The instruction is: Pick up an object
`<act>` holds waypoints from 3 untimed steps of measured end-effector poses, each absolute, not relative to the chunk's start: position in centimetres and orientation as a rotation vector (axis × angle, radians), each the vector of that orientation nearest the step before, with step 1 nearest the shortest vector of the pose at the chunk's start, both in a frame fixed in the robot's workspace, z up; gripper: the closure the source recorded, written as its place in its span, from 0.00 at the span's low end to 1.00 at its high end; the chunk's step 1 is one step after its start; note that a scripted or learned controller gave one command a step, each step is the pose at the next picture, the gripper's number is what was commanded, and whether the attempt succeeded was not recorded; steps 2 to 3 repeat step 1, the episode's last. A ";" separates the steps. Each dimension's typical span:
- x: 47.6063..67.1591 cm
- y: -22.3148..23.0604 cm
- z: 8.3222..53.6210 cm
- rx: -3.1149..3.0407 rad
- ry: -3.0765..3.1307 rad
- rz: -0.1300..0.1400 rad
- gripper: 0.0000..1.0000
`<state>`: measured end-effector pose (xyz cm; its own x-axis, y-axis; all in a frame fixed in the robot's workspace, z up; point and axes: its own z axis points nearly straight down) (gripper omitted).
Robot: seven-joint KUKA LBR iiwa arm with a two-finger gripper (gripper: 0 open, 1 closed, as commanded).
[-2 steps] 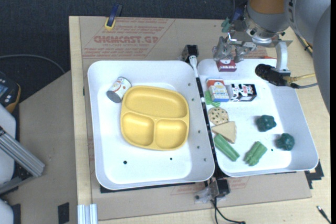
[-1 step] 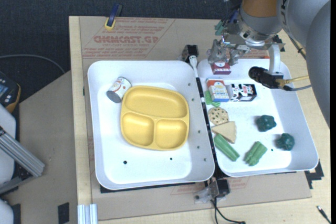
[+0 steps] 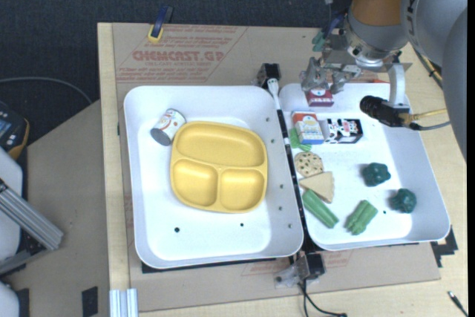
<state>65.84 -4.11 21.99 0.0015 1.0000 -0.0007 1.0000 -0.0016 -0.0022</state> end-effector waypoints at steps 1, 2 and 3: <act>65.4 -3.4 23.6 -2.222 -2.224 -0.003 1.00; 65.4 -3.4 23.6 -2.222 -2.224 -0.003 1.00; 65.4 -3.4 23.6 -2.222 -2.224 -0.003 1.00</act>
